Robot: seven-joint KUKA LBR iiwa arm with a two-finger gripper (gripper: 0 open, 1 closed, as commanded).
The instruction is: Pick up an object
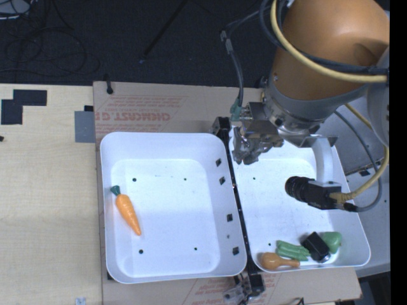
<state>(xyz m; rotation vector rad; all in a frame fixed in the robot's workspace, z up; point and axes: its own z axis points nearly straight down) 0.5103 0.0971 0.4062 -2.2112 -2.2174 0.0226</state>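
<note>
**Bench stock, as I see it**

Arm (331,49): over right bin (267,234). Left bin (165,146): carrot (128,213) by its left wall, well apart from the gripper (247,150). I cannot tell the jaws' state. Right bin's near corner: green pod (292,250), black block (315,246), orange gourd (278,261).

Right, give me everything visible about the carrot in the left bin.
The carrot looks like a plastic toy: smooth orange body with a small dark green stub at its upper end. It lies flat on the floor of the left bin, near the left wall, tip pointing down and slightly right. Nothing else touches it; the gripper is over at the right bin.
</note>
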